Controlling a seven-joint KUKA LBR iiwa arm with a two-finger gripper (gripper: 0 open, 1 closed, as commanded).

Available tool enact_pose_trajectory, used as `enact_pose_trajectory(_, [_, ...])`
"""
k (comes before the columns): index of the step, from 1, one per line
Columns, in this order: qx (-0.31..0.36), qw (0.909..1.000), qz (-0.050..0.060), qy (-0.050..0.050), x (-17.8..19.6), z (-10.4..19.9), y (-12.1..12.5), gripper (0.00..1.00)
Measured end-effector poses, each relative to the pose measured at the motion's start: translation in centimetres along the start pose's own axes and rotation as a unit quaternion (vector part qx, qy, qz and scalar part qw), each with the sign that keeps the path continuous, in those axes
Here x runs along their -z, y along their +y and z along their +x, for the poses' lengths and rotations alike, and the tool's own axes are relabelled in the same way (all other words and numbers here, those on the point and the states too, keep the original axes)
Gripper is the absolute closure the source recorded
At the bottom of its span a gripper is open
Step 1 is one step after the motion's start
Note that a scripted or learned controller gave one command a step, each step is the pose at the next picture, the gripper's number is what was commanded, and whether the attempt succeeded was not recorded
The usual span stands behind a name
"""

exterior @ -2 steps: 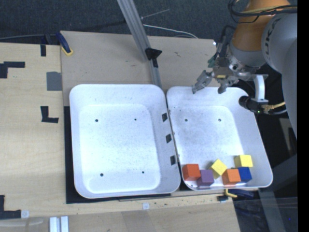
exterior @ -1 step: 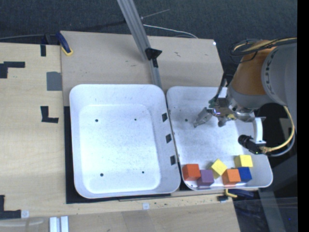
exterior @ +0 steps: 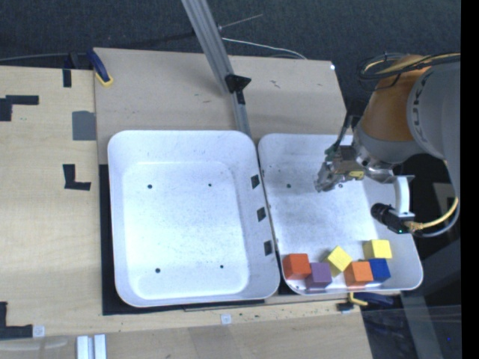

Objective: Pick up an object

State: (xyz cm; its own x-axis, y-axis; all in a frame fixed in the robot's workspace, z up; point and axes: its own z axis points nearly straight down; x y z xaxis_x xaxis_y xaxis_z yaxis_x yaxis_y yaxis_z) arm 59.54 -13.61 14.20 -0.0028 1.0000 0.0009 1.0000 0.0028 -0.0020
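Gripper [exterior: 327, 181], its spread impossible to tell from here, hangs well above 6 small cubes, likely light and rigid; the yellow cube [exterior: 339, 258] offers flat, free sides.

coloured blocks [exterior: 340, 265], right bin's [exterior: 299, 200] near edge

A robotics lab, by every sign: a grey arm [exterior: 419, 118] with an orange band reaches over a plywood bench [exterior: 172, 88] bearing two white bins [exterior: 120, 200], toy-like coloured blocks [exterior: 340, 264] sit in the right one, cables [exterior: 426, 223] trail off the wrist, black tape marks [exterior: 71, 176] dot the boards.
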Motion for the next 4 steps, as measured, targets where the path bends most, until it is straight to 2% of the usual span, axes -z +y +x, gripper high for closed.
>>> enact_pose_trajectory(1, [0.0,1.0,0.0,0.0,-0.1,0.0,0.0,0.0])
enact_pose_trajectory(2, [0.0,1.0,0.0,0.0,-5.4,-1.8,5.0,0.0])
enact_pose_trajectory(3, [0.0,1.0,0.0,-0.001,-4.0,-1.8,4.9,1.0])
enact_pose_trajectory(4, [0.001,1.0,0.0,-0.001,-3.1,-1.7,4.9,1.0])
